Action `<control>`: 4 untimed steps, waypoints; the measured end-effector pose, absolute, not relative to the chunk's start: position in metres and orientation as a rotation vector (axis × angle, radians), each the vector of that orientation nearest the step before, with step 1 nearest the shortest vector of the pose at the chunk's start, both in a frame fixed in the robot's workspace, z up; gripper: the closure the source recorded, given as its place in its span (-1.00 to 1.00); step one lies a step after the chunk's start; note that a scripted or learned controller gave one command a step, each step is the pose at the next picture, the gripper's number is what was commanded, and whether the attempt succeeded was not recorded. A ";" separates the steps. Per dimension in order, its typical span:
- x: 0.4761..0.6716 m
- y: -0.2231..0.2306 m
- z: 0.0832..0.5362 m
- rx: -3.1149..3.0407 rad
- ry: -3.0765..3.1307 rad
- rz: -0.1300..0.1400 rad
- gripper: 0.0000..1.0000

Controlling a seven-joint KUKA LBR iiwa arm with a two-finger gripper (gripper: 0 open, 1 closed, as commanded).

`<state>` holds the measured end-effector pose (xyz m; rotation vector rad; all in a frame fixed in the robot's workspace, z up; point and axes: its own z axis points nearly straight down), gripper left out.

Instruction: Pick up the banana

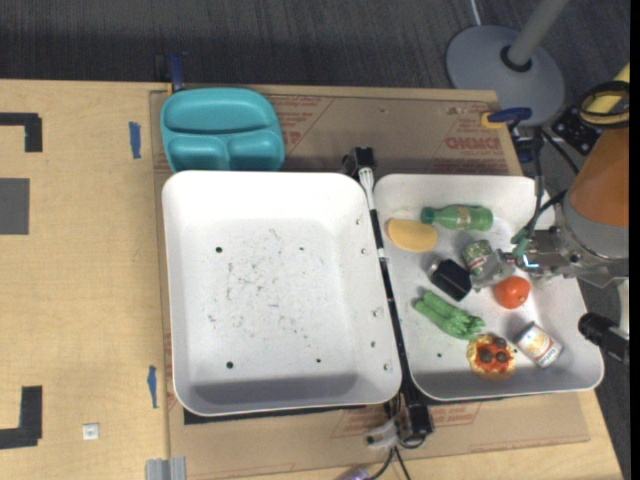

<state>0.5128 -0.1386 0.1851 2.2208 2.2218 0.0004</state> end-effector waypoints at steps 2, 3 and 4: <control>0.482 -0.114 0.097 2.123 2.304 0.007 1.00; 0.482 -0.114 0.097 2.122 2.305 0.007 -1.00; 0.577 -0.082 0.185 2.399 2.026 0.001 -1.00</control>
